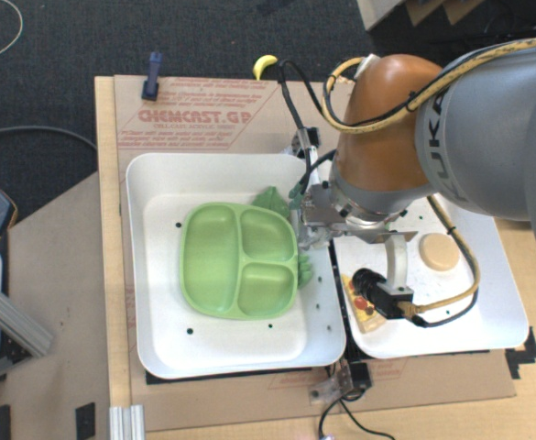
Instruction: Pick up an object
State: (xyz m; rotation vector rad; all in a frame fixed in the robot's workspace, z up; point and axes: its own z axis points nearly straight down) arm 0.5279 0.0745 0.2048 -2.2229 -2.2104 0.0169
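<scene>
Two shallow white bins are seen side by side on a brown cardboard sheet [203, 117] laid over the table. In the left bin [158, 337], a smooth, shiny green plastic plate [235, 259] is found, rounded at the corners and split into three sections. A darker green, leafy-looking thing [269, 198] is tucked at the plate's upper right edge, partly hidden. In the right bin [501, 282], a round, flat, cream-colored disc [440, 252] is seen, and near the wall between the bins a small red and yellow thing [366, 308] is lying, too small to be made out. The big grey arm with its rounded orange band [387, 117] is hung over the wall between the two bins. The tool [309, 223] is placed beside the plate's right edge, and it cannot be told what the tool is doing. Black and yellow cables are looped around the arm.
</scene>
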